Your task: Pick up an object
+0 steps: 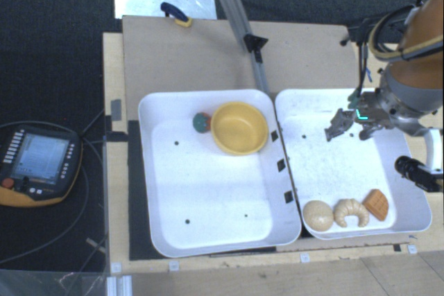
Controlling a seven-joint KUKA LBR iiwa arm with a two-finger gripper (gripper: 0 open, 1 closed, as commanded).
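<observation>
My gripper (351, 129) hangs over the upper middle of the right bin (326, 170). It is open, with nothing between its fingers. Along that bin's front edge lie a pale round bun (318, 215), a croissant (352, 212) and an orange-brown waffle piece (377, 204), all well below the gripper. In the left bin (201, 218) a yellow bowl (239, 128) sits at the back right, and a small green and red ball (201, 123) touches its left side.
A grey pole (236, 7) slants over the cardboard behind the bins and ends near their shared back corner. A teach pendant (38, 163) lies off the bench at the left. A yellow and black clamp (176, 13) sits at the cardboard's back edge.
</observation>
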